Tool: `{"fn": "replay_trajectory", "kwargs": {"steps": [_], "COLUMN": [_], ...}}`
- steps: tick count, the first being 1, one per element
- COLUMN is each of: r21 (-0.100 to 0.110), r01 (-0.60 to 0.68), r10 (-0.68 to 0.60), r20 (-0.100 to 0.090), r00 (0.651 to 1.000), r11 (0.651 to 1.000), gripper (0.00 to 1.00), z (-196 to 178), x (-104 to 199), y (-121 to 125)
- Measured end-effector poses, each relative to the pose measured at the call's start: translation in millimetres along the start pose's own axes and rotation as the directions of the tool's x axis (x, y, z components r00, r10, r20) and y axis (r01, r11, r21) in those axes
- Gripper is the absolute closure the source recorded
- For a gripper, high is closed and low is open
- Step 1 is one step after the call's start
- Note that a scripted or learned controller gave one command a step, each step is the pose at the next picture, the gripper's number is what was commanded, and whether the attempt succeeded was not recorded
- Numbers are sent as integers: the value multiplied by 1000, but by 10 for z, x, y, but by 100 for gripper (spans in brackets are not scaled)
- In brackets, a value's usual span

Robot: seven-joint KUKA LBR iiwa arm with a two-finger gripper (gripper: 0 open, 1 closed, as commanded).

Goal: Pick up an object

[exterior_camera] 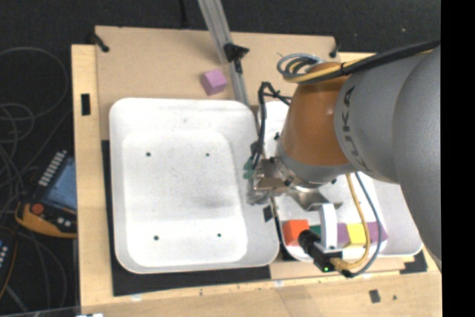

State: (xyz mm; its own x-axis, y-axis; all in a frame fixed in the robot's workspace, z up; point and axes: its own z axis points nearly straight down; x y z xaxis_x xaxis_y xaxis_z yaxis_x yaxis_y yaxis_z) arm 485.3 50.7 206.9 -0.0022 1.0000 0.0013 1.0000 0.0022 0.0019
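Grey arm (pixel 386 115) with its orange band looms nearest, hiding the gripper's state. Two white plastic bins: left bin (pixel 141 159), right bin (pixel 397 230) holding one orange block (pixel 297 229), one purple block (pixel 342 233), one yellow block (pixel 357 234). One lilac cube (pixel 214 82) lies on the board behind.

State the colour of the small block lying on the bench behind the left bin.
Purple: the small block on the bench, clearest in the camera view.
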Motion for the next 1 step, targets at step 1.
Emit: {"fn": "replay_trajectory", "kwargs": {"steps": [1], "r21": [-4], "r01": [5], "r10": [-5], "r20": [-1], "r00": [1000], "r11": [1000], "gripper": [100], "z": [-483], "x": [436], "y": [237]}}
